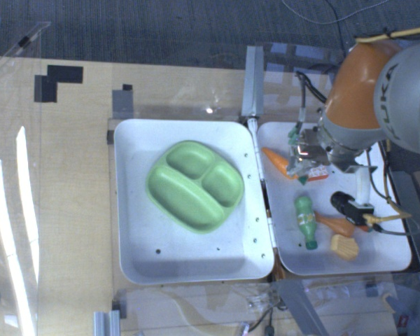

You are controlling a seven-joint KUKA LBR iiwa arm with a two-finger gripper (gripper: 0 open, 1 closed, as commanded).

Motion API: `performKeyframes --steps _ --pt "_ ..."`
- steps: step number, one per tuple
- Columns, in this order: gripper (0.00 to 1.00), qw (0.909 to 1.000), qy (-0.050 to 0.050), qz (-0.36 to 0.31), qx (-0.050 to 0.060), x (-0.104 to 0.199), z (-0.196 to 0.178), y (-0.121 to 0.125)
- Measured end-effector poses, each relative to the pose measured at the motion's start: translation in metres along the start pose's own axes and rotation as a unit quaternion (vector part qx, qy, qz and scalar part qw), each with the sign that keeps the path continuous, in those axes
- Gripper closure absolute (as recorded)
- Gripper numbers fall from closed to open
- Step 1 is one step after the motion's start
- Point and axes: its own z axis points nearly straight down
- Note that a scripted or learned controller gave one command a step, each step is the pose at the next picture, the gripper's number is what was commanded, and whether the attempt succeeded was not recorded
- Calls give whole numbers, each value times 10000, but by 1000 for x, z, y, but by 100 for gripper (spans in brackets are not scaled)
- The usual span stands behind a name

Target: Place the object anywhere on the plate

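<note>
We are looking into a robotics lab, where a grey-and-orange industrial arm (367, 82) is hanging over a pale wooden bench (56, 208) bearing two shallow white plastic bins (136, 250).

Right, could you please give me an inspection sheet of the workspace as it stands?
Surface: wooden bench bearing a left bin and a right bin.
Job's things: green divided plate in the left bin; carrot in the right bin, near its back.
Clutter: green bottle, second carrot and yellow block, all in the right bin.
Grippers: end effector above the right bin, beside the first carrot; hold unclear.
Cables: thin cable looping on the floor behind the bench.
Surroundings: dark carpet; black tape marks on the bench.
</note>
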Motion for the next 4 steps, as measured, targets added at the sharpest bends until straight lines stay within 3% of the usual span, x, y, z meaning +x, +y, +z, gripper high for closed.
performKeyframes --steps 1,2,3,4 --pt "100 9998 3 186 -1 51 -41 -14" --pt "100 9996 8 288 6 133 -55 -11" --pt "100 9984 3 569 30 172 22 -9" --pt "100 9995 5 320 15 151 -7 -27"
